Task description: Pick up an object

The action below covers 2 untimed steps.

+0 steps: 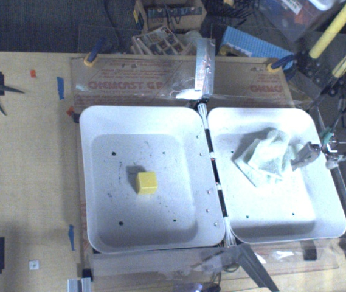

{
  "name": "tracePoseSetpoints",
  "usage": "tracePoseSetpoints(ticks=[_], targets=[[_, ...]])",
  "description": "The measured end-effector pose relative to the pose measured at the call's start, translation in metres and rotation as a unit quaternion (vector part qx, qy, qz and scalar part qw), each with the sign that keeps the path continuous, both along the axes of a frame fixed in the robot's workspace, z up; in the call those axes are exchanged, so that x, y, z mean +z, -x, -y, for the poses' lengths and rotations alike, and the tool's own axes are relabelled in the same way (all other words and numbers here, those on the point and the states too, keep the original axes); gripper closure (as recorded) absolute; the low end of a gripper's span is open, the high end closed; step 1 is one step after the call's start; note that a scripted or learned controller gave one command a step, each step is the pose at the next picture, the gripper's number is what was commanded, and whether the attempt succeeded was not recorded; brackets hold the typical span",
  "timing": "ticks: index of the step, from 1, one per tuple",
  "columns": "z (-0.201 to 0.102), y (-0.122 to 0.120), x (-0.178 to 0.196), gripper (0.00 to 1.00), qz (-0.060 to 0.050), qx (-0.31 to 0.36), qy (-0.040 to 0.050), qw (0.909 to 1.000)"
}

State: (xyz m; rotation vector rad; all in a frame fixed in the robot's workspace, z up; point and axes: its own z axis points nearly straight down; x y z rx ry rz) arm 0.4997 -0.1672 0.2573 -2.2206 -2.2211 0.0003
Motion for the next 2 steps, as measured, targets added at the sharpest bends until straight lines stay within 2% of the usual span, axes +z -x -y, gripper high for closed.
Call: tracePoseSetpoints(ticks=[1, 2], targets=[[0.000, 0.000, 0.000, 0.00, 0.000, 0.000, 0.0000, 1.0000], [-0.042, 0.000, -0.169, 0.00, 0.005, -0.107, 0.0002, 0.9943]])
